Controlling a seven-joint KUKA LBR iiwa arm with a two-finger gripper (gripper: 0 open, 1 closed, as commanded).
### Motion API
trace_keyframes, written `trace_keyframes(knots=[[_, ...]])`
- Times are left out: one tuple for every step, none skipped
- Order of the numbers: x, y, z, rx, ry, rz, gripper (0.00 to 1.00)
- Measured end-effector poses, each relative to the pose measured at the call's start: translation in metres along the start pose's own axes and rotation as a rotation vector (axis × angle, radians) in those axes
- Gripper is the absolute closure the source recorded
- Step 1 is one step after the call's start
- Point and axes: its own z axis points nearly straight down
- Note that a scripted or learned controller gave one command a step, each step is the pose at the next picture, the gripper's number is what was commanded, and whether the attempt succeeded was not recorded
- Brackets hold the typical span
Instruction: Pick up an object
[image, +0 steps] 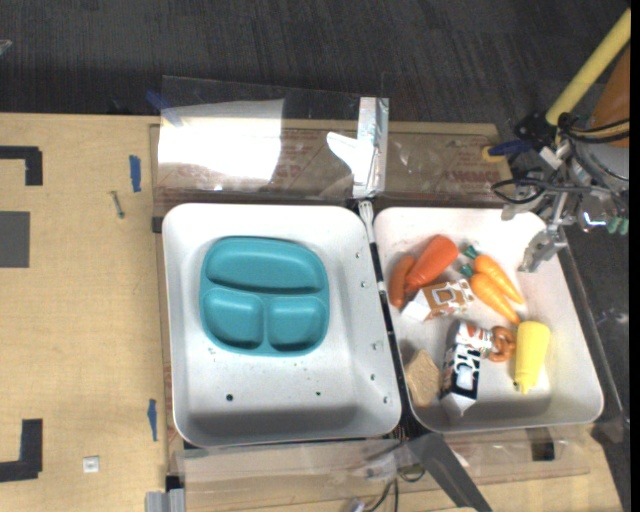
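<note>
The right white bin (580, 395) holds a heap of toy food. An orange carrot (432, 260) lies beside a darker orange piece (401, 280). A second carrot with a green top (495, 282) points toward the far right corner. Around them are a small brown-and-white box (447, 296), a pretzel (498, 343), a yellow bottle-like item (530, 355), a black-and-white carton (463, 365) and a tan bread slice (424, 375). My gripper (546, 238) hangs over the bin's far right corner, just right of the green-topped carrot, with nothing visibly in it.
The left white bin (190, 400) carries a teal divided plate (265, 295). A clear plastic sheet (270, 145) stands behind both bins. Cables and a yellow tube (595, 60) crowd the upper right. Cardboard bench surface (70, 300) stretches to the left.
</note>
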Motion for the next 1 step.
trace_keyframes(knots=[[0.0458, 0.0193, 0.1113, 0.0, -0.004, 0.224, 0.0]])
